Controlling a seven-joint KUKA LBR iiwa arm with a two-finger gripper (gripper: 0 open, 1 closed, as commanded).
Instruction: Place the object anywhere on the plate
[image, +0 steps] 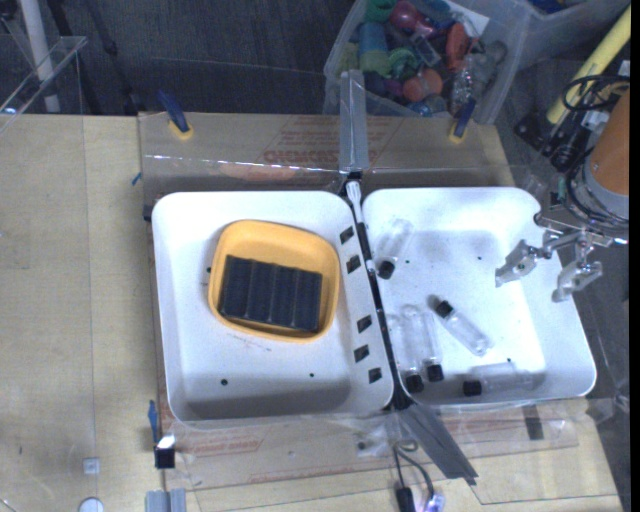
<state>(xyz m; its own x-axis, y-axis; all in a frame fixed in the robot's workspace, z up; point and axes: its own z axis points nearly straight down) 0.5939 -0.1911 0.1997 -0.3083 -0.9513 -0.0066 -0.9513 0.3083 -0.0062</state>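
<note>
A yellow plate (228, 250) lies in the left bin (180, 330). On the plate rests a dark ribbed rectangular block (275, 292). Several clear vials with black caps lie in the right bin (560, 350): one (397, 240) near the divider, one (462, 325) in the middle, and a pair (420, 340) at the front left. My gripper (543, 272) hangs over the right bin's right side, open, with nothing between its fingers. It is well apart from the vials and far from the plate.
Another clear vial (500, 380) lies along the right bin's front wall. A ridge with black clips (362, 300) divides the two bins. A box of coloured toys (420, 50) stands behind the bins. Cables (575, 110) hang at the far right.
</note>
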